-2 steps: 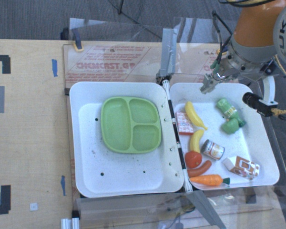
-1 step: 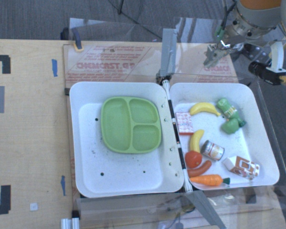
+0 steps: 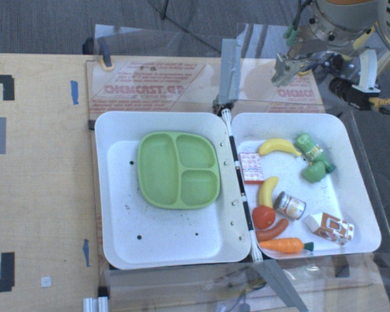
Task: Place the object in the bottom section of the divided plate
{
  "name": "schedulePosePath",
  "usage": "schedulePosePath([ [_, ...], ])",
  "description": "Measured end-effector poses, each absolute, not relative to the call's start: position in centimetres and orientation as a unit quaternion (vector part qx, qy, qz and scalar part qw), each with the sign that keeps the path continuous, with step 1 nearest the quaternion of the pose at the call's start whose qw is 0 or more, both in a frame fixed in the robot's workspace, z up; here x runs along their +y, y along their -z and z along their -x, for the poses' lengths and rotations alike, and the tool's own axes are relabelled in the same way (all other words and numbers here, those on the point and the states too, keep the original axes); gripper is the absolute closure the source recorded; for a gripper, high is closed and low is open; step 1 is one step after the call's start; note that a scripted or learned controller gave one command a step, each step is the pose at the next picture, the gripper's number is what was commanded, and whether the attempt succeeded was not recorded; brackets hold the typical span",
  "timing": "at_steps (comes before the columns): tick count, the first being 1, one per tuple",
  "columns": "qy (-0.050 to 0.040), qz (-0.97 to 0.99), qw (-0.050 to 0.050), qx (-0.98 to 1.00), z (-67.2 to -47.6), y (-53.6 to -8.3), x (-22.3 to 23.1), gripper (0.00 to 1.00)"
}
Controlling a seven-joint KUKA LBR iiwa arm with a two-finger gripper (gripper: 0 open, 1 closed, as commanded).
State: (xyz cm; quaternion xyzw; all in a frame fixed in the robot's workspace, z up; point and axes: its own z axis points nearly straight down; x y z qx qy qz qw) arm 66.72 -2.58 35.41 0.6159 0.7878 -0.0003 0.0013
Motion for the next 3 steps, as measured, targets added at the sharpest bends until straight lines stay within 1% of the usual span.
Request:
schedulePosePath([
  [1, 0.0018, -0.62, -0.002, 0.785, -62.8, -25.7, 2.3, 1.0],
  [2, 0.002, -0.608, -0.002, 0.794, -60.0, -21.5, 6.3, 1.0],
  [3, 0.0022, -0.637, -0.003, 0.771, -53.1, -21.6, 3.6, 1.0],
])
